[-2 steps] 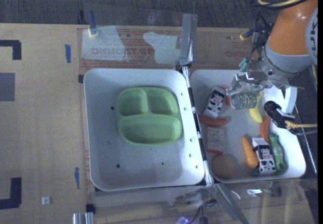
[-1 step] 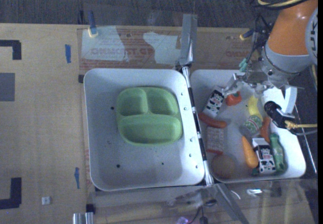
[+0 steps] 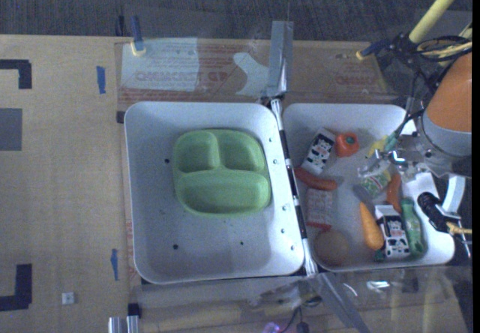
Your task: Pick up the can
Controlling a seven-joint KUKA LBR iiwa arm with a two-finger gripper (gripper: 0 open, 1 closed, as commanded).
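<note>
The can [image 3: 372,187] appears as a small grey-green cylinder lying on its side in the right bin [image 3: 341,115], right of centre. My gripper [image 3: 385,157] hangs just above and behind it, at the end of the grey wrist [image 3: 444,140] under the orange band [image 3: 459,95]. Metal parts of the gripper overlap the can's upper edge, so I cannot make out whether they touch. Nothing is seen lifted off the bin floor.
Around the can lie a carrot [image 3: 370,226], a cow-print carton [image 3: 394,235], a green bottle [image 3: 412,228], a sausage [image 3: 317,180], a second carton [image 3: 321,150], a packet [image 3: 320,208] and a brown round item [image 3: 332,247]. The left bin [image 3: 150,234] holds a green divided plate [image 3: 222,172].
</note>
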